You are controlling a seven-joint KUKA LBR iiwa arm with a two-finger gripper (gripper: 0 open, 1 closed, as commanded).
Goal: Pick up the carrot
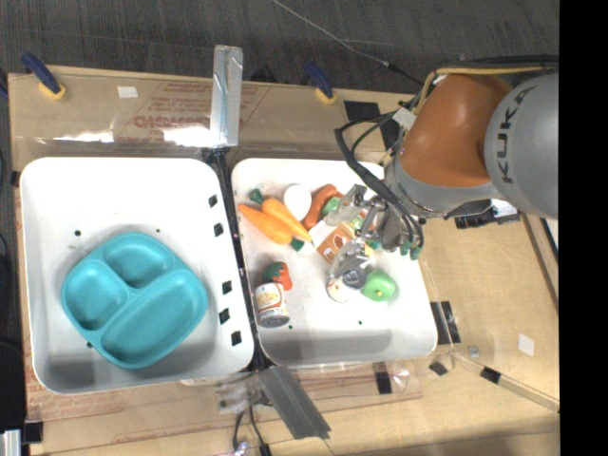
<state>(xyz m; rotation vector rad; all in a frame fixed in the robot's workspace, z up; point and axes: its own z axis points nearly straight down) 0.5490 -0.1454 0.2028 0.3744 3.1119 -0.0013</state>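
The gripper (366, 231) is seen right of centre (jaw state cannot be told); the carrot (275, 218), lying leftward, should be approached along its length.

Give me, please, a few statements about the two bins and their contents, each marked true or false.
1. The teal plate lies in the left bin. True.
2. The carrot lies on the teal plate. False: it lies in the right bin.
3. A green apple sits in the right bin. True.
4. The small can stands in the left bin. False: it is in the right bin, near the divider.
5. The gripper hovers over the right bin. True.
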